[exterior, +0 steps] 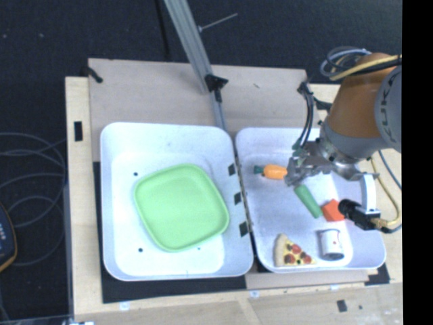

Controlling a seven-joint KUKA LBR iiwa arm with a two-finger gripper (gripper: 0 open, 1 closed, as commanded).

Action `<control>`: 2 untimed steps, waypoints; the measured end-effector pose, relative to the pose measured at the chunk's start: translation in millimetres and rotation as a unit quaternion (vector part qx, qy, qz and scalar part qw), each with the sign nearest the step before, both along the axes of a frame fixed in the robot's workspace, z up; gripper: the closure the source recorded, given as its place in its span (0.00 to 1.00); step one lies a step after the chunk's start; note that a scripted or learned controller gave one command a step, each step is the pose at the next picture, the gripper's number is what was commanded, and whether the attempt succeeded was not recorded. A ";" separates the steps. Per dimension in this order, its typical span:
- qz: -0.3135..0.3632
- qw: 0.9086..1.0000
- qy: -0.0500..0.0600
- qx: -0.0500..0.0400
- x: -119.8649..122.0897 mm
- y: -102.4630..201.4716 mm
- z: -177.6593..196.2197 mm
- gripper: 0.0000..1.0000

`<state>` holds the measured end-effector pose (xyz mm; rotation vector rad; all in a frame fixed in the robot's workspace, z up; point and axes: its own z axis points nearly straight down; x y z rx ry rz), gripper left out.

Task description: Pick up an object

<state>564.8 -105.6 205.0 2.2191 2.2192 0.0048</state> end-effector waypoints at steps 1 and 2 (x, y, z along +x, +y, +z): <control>0.000 1.000 0.000 0.000 1.0 -0.6 51.0 1.00; 0.001 1.000 0.002 0.000 -8.0 50.5 37.7 1.00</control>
